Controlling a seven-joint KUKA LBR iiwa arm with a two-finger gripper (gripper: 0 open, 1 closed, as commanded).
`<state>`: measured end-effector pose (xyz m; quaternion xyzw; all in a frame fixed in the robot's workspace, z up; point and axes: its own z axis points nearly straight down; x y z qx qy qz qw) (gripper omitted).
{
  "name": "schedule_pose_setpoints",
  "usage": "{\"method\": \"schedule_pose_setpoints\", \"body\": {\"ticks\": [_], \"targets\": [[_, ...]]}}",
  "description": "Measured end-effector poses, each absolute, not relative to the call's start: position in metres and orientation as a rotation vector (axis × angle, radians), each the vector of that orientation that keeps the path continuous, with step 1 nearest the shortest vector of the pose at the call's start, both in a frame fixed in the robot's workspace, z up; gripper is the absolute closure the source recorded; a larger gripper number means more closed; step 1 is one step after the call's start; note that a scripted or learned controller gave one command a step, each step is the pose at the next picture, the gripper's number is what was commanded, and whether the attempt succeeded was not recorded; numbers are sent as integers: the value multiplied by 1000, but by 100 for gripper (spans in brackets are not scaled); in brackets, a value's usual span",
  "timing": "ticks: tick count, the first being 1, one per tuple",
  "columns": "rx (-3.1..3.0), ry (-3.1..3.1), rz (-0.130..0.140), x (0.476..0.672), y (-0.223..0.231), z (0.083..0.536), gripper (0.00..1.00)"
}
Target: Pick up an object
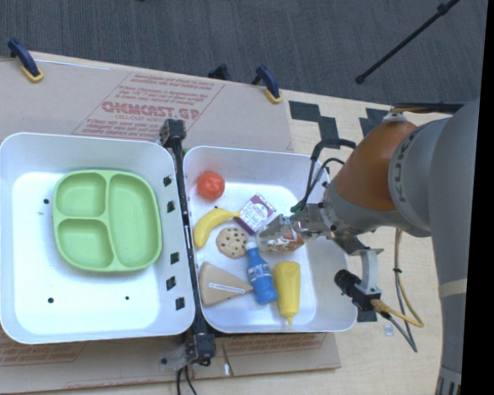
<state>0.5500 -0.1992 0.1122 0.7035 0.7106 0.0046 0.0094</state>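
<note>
The right bin [327, 312] holds a red tomato [211, 184], a banana [210, 225], a cookie [232, 242], a purple and white packet [257, 211], a blue bottle [260, 277], a yellow squeeze bottle [287, 289] and a tan wedge [221, 285]. My gripper [281, 234] is low in this bin, right of the packet and just above the blue and yellow bottles. A small brownish thing shows at its tip, and I cannot tell what it is or whether it is held.
The left bin [20, 303] carries a green divided plate [108, 220]. A black clamp rail [178, 221] runs between the bins. The arm's grey and orange wrist [383, 181] hangs over the right bin's right wall. Cardboard [152, 101] lies behind the bins.
</note>
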Motion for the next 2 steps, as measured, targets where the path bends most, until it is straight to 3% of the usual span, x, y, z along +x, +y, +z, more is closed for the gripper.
{"method": "schedule_pose_setpoints", "body": {"ticks": [1,2], "targets": [[2189,2234,22,553,-195,125,100],[2215,2232,-2,477,-157,202,100]]}}
